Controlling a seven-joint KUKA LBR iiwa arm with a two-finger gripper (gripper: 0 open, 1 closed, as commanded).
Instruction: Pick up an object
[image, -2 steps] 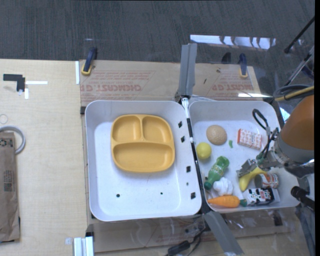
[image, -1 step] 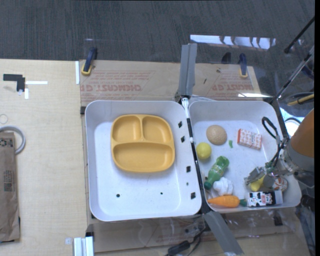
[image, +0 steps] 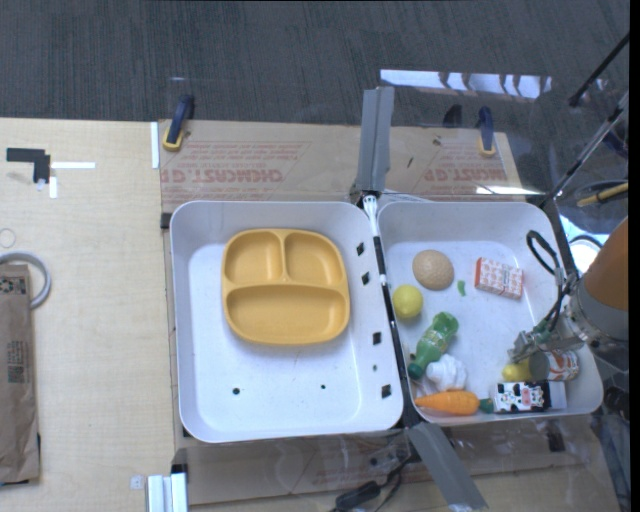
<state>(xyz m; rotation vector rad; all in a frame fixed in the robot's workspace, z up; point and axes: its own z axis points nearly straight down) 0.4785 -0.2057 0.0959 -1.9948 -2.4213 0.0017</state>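
Near edge, right bin (image: 490, 225): black-and-white carton (image: 523, 397) with a cow-hide pattern, lying flat against the near wall; any print on it is too small to read. Just left of it, an orange carrot (image: 447, 403), then a white lumpy object (image: 445, 374) touching the base of a green bottle (image: 433, 340), which lies tilted.

Gripper (image: 535, 350) is low over the right bin's near-right corner, beside a small can (image: 560, 366) with a red-and-white label, and a small yellow piece (image: 514, 372). Jaws: cannot tell whether released or clenched; metal parts and clutter overlap there. Nothing is seen lifted.

Mid bin: yellow lemon (image: 407, 301), tan round ball (image: 433, 269), and a red-and-white packet (image: 499, 278); its lettering is unreadable.

Left bin (image: 200, 380): yellow three-compartment plate (image: 286, 286) lying flat towards the far side.

Worktop (image: 80, 220): pale wood. Brown paper bag (image: 17, 365) at the left edge with a small printed label, unreadable. Black bracket (image: 30, 162) farther back.

Far side: cardboard sheet (image: 240, 165) under the bins, red print appearing reversed, held by blue clamps (image: 180, 118). Beyond it, dark grey carpet (image: 250, 50).
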